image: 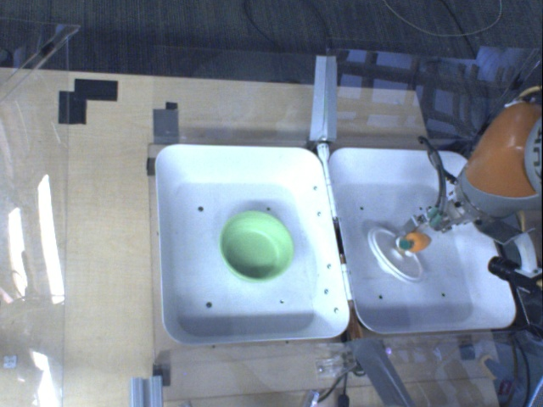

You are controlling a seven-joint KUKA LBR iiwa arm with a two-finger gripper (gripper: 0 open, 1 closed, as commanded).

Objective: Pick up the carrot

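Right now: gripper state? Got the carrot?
Gripper: down at the carrot in the right bin; open or closed cannot be told, no confirmed hold.

Robotics lab. Wooden bench carrying two white bins, left and right, split by a metal rail; clear plastic screen at left; black cables on dark carpet at far side; robot arm at right.

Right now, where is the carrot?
In the camera view, the carrot is in the right-hand bin, on a clear plate, right at the gripper.
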